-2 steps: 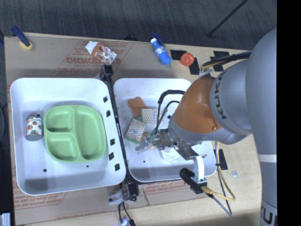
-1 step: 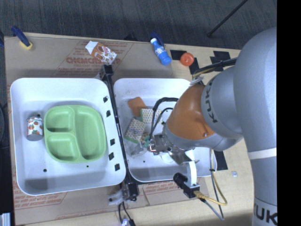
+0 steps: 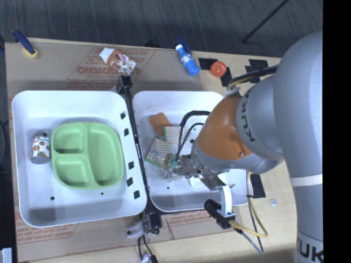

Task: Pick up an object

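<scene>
My gripper [image 3: 175, 166] reaches down into the right bin [image 3: 181, 100], largely hidden under the orange wrist band and grey arm. It sits at the lower edge of a patterned green and yellow packet [image 3: 163, 147], which lies flat near the bin's left wall. An orange block [image 3: 159, 121] lies just beyond the packet, apart from the gripper. A small white object [image 3: 195, 182] peeks out beneath the wrist. I see nothing lifted off the bin floor.
The left bin [image 3: 27, 106] holds a green divided plate [image 3: 88, 154] and a small printed can [image 3: 40, 149] at its left side. On the bench behind the bins lie a blue bottle [image 3: 188, 60], an orange cap [image 3: 218, 68] and a snack packet [image 3: 118, 61].
</scene>
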`<state>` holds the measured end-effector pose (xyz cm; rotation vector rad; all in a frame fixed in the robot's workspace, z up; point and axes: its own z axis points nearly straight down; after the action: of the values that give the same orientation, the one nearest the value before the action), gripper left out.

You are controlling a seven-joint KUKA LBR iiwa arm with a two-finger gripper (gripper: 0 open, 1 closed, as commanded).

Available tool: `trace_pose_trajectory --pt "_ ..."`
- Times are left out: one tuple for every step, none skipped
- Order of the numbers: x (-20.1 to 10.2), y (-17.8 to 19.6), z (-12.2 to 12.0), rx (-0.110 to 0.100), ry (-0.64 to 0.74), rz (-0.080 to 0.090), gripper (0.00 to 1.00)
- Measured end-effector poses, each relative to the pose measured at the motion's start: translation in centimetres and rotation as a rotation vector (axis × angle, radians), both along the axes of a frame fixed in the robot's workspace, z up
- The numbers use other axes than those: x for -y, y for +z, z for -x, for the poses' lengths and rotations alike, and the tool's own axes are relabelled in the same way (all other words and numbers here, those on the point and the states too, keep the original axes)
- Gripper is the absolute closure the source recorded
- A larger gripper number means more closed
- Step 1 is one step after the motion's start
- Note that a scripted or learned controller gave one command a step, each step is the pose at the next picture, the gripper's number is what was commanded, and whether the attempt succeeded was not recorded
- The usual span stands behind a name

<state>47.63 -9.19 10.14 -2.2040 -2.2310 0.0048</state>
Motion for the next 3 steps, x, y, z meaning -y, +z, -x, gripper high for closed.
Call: trace_pose_trajectory --pt "-5.0 12.4 -0.1 0.007 -0.005 0.001 1.00" --pt "-1.6 9.0 0.0 0.003 -0.007 0.002 1.00" --pt "1.7 10.0 0.0 0.004 -0.008 0.001 1.00"
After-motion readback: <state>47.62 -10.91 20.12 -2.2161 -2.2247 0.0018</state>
